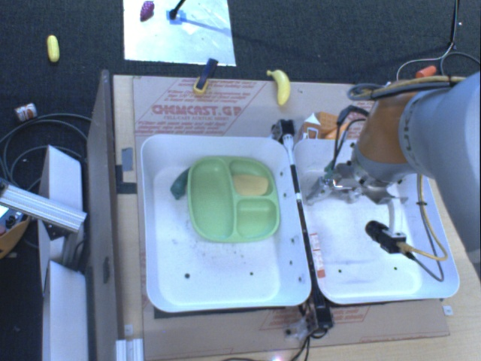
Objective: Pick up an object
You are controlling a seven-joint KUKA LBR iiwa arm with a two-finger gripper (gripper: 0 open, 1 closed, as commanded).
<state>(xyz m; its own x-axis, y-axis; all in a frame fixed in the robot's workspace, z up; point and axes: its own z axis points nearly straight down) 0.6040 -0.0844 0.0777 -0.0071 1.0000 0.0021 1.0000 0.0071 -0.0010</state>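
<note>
The end effector [331,184] is hovering over the right bin [368,273], its state impossible to tell. The yellow piece [252,184] is sitting in the green tray [214,209], in the left bin [176,273]; descending centred above it looks wisest.

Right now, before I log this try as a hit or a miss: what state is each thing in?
Green tray: flat, right way up, in the left bin.
Yellow piece: lying in the tray's far right compartment.
Dark green thing: in the left bin, against the tray's left edge.
Banana: lying on the cardboard beyond the bins.
Claw: over the right bin, near its left wall.
</note>
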